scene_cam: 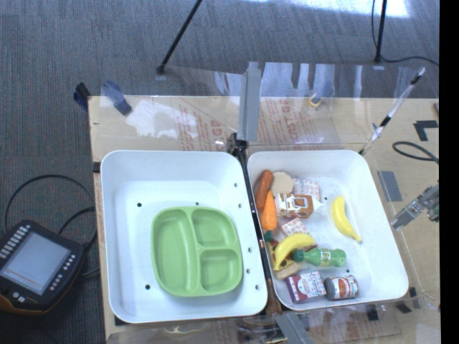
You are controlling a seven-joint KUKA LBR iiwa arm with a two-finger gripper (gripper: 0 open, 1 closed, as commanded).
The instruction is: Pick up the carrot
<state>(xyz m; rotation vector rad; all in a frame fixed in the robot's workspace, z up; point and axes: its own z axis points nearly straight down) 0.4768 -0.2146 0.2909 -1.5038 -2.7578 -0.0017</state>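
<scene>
1. Carrot [269, 211] is in the right bin [373, 192], hard against that bin's left wall, in the far-left part of the pile.
2. Gripper [423, 205] is at the right edge of the view, outside the right bin, over the desk [143, 124] beyond the bin's right rim. Can't tell if the fingers are open or closed; too small and blurred.
3. Carrot vs gripper: well apart. The whole width of the right bin lies between them, carrot on the left side, gripper off the right side. Nothing visibly held.
4. Carrot long axis runs roughly near-far, close to parallel with the bin's left wall. Green leafy end points near, orange body toward far.
5. Neighbours: a reddish-brown sausage-like item [262, 186] lies just beside the carrot on its far-left, similar orientation, appears touching. A small carton [296, 205] sits just right of the carrot.
6. Rest of the right bin: a banana [346, 220] alone toward the right, a second banana [290, 247] near the carrot's green end, a green bottle [323, 256] on its side, a can [341, 287] and a red packet [306, 286] at the near edge.
7. Left bin [122, 185] holds a green divided plate [197, 250].
8. Teach pendant [32, 264] on the floor at the left, off the desk.
</scene>
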